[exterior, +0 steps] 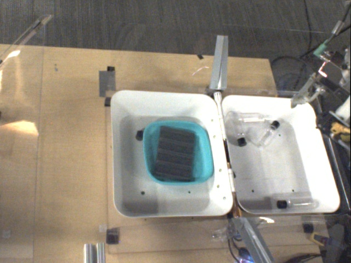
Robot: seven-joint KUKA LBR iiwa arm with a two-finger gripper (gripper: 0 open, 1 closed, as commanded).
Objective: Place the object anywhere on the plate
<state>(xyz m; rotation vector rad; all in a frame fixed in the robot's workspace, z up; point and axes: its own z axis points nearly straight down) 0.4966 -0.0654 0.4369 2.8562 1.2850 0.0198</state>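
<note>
- Slab of dark grey ribbed material, taken here as the task's thing, lies flat on the teal plate in the left bin, wholly within the plate's rim and turned slightly off square to it
- Judging by that, the placing looks already done; nothing of the slab hangs over the plate's edge
- Handling, as a guess from its matt, grooved face: it may be foam or soft rubber, so light, somewhat yielding and not slippery; the view is too coarse to be sure of the material
- Best hold, if it had to be lifted: across its narrower width, near the middle of its length, with the pads on the two long side edges so that the ribs run between them; a pinch at one corner would likely let a soft slab droop or twist
- Since it lies low in the plate, its side edges sit close to the raised rim, which leaves little room to come down beside it
- State of the fingers: I cannot tell whether they are released or clenched
- Right bin holds clear plastic pieces with small black caps, hard to read against the white floor, and another clear piece near its front wall; these would be slick and light
</note>
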